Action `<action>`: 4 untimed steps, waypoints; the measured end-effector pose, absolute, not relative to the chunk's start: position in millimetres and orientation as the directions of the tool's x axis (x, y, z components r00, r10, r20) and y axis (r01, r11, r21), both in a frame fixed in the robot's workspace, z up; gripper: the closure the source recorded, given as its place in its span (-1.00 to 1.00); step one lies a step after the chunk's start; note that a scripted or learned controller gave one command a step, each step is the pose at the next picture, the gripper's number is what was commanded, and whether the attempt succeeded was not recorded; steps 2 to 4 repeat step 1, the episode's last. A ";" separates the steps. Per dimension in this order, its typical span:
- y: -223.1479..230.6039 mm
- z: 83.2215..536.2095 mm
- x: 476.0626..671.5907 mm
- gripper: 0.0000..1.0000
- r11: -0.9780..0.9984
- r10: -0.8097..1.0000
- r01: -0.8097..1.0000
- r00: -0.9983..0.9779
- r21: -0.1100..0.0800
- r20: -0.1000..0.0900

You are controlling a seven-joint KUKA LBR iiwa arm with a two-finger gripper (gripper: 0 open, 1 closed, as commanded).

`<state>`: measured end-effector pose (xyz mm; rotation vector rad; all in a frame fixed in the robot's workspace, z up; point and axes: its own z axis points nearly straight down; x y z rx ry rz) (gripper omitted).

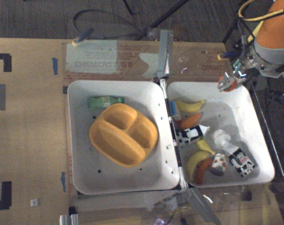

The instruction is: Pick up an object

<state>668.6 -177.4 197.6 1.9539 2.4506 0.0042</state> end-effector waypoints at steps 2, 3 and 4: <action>-105.7 203.4 636.7 1.00 0.489 0.872 0.872 -0.489 0.001 0.000; -105.7 203.4 636.7 1.00 0.489 0.872 0.872 -0.489 0.001 0.000; -105.7 203.4 636.7 1.00 0.489 0.872 0.872 -0.489 0.001 0.000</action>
